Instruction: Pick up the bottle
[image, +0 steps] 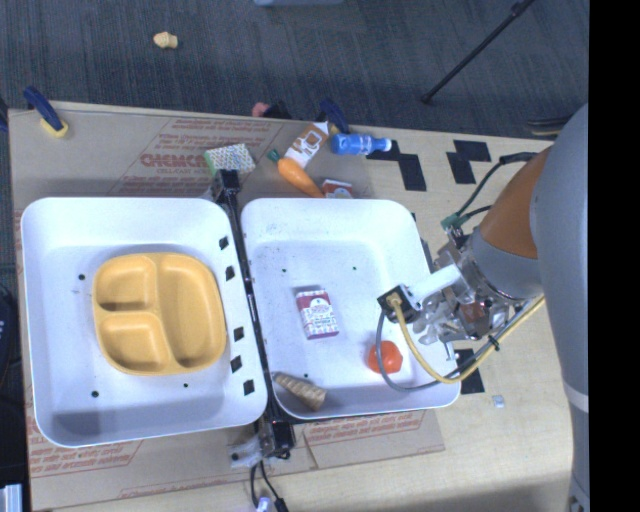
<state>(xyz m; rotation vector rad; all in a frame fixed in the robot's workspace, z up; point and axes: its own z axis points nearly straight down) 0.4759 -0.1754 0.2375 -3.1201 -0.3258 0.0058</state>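
Grey arm's gripper (440, 325) — grip state I cannot tell — hangs over the right bin (340, 225) at its right rim, while the blue bottle (358, 145) lies on the bench beyond that bin's far edge.

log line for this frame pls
arm: over right bin | tool: near red object | bottle: on bench behind bins, untouched | left bin: yellow tray
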